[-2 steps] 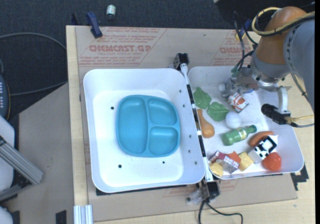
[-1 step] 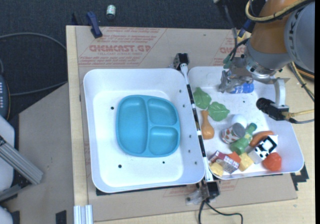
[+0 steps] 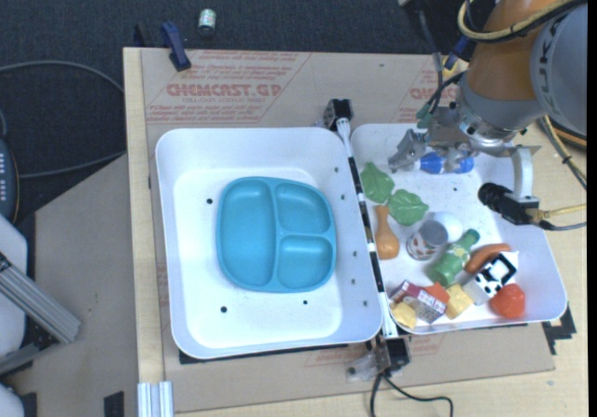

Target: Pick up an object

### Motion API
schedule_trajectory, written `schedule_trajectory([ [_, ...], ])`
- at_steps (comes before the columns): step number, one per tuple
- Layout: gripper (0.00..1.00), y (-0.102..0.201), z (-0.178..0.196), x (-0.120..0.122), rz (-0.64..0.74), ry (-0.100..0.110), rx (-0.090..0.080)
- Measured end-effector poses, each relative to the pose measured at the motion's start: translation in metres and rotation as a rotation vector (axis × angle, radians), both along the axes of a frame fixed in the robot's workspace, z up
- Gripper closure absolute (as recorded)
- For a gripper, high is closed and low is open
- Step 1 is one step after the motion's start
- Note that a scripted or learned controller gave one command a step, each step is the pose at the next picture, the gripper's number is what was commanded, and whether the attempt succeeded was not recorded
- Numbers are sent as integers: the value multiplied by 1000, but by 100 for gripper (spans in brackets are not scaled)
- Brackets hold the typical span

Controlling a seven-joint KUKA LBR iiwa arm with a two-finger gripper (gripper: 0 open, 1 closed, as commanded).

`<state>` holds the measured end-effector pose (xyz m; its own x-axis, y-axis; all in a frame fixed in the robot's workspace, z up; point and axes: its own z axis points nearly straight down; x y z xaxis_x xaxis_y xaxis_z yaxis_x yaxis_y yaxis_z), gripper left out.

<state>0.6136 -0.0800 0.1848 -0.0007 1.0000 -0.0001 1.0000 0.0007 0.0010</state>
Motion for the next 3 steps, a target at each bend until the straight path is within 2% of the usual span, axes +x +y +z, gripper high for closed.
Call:
schedule_trajectory([
  [1,0,-57,-91,-60,-3,6,-1],
  [2,0,-48,-100,-114,-1,2,1],
  [3,0,-45,-101,32,-1,5,1],
])
